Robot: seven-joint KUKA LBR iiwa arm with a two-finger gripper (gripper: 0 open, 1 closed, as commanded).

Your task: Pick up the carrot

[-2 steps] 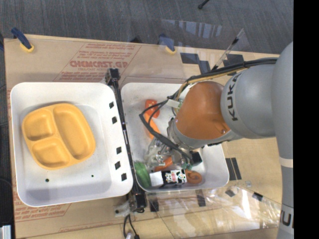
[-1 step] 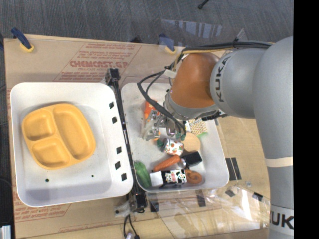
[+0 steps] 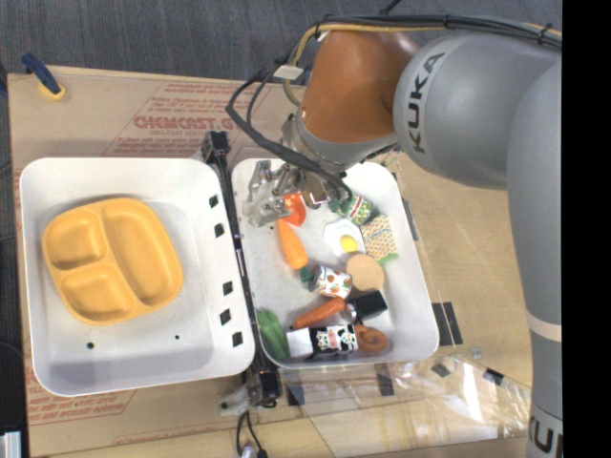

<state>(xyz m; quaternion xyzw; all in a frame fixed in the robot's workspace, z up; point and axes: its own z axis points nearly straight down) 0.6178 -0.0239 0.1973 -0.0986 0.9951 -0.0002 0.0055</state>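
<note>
1. Two white bins sat on the counter [image 3: 86, 93]; the left bin [image 3: 57, 361] held one yellow tray [image 3: 110, 258].
2. Two carrots lay in the right bin [image 3: 415, 303]: upper carrot [image 3: 291, 244], lower carrot [image 3: 322, 312].
3. The tool [image 3: 272, 197] hovered above the upper carrot.

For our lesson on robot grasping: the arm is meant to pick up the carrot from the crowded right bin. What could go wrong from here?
1. The gripper sits at the top of the bin, above an orange piece, while the carrot lies lower down; it may grab the wrong item.
2. The carrot is hemmed in by a small bottle and a can, so a grasp may snag or push these neighbours.
</note>
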